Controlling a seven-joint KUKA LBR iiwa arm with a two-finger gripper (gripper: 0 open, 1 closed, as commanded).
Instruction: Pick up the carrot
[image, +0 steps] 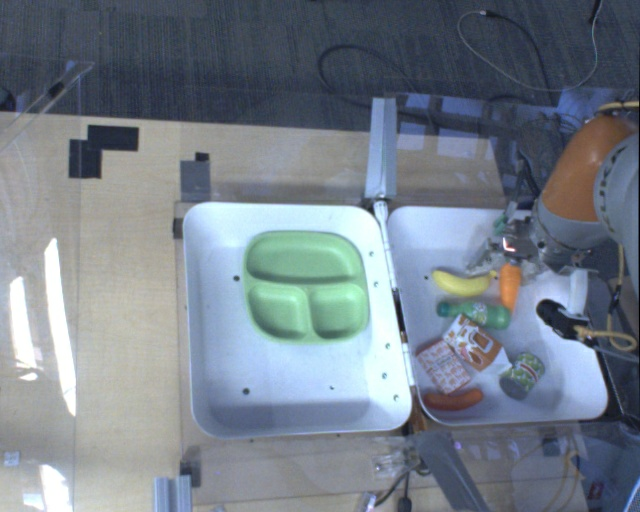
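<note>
Pale wood of the worktop carries two white bins side by side. The left bin holds a green divided tray. The right bin is crowded: a sausage at the near edge, a printed carton and a small juice box above it, a banana, a green bottle, and a tin further right.

The carrot lies near the far right of this bin, just right of the banana's tip, its long axis running roughly up and down the view, thick end toward the far wall. The pincer hangs directly above that thick end, on the far side of it, so close that the two seem to meet. How wide it stands I cannot tell; the tips are lost against the wrist and the carrot's top. The coming move seems to turn on a short drop along the carrot's own line, straddling its width, not its length.
</note>
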